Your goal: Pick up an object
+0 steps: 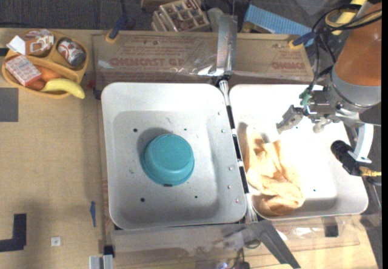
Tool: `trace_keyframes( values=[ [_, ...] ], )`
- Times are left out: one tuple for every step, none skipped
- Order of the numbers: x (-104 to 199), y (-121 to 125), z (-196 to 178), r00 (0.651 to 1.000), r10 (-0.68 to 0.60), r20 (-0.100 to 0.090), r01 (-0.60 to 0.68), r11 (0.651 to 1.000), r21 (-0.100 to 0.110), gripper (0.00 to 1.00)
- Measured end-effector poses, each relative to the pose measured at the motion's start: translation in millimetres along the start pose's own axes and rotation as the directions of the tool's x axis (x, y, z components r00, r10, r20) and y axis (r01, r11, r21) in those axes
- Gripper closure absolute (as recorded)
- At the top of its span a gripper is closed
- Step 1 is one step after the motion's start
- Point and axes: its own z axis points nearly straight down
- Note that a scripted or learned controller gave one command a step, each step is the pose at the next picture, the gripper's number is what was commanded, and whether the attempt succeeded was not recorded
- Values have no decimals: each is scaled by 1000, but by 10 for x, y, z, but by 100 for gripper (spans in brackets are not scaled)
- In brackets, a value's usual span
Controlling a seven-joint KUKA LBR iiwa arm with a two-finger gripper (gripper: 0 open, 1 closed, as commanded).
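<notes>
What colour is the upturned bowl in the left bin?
Teal, a plain blue-green with no pattern: the bowl shows best in the camera view.

faint mirrored red lettering on cardboard strip (160, 62) behind the bins, perhaps "CHINCAST", otherwise illegible

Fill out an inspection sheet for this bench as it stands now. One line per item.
Surface: two shallow white bins side by side, left bin and right bin, on a tan bench.
Job's things: teal bowl upside down in the left bin; crumpled yellow cloth in the right bin against its left wall.
Clutter: tray of toy food with a banana at the bench's far left corner.
Grippers: claw above the right bin, past the cloth, holding nothing.
Cables: black cables looping by the arm.
Surroundings: cardboard behind the bins; boxes on the floor beyond.
</notes>
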Motion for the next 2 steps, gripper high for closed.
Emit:
trace_keyframes(
  values=[
    [-149, 116, 1466, 993, -116, 3, 116, 993, -11, 0],
    [-149, 125, 1360, 993, -114, 2, 114, 993, -15, 100]
  ],
)
